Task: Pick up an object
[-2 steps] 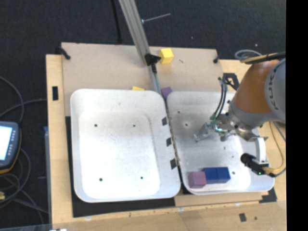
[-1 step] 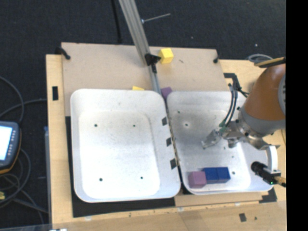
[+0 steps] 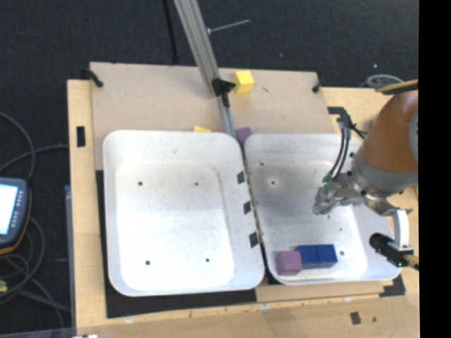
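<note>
With the gripper [image 3: 325,201] poised over the right bin [image 3: 282,150] – jaw state cannot be told – a miss is risked, the blue block [image 3: 316,255] and purple block [image 3: 288,262] lying well toward that bin's near edge.

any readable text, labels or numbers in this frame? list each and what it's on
None readable.
Handheld screen at the left edge: lit, content too blurred to read.
Blue block, purple block, yellow block: plain faces, no markings.
White bins: no labels, just dark dots.
</note>
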Motion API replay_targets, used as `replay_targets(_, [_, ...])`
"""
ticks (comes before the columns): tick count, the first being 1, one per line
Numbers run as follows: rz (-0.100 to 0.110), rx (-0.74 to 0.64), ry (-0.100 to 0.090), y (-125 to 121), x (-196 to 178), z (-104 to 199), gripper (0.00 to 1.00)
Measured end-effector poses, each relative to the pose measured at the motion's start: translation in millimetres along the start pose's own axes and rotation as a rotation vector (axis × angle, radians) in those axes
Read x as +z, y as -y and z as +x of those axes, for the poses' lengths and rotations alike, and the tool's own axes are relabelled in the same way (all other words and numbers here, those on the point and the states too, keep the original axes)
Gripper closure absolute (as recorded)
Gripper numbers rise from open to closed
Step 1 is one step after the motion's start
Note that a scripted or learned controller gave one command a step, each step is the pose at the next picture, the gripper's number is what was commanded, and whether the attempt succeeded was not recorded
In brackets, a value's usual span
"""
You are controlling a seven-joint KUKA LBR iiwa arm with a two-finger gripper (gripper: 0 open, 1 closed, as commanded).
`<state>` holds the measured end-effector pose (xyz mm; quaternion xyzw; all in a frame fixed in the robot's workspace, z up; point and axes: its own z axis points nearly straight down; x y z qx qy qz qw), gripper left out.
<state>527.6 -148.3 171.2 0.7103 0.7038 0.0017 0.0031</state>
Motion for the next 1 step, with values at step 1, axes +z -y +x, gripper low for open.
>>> replay_targets(1, [0.000, 0.006, 0.000, 0.1, 0.6, 0.2, 0.00])
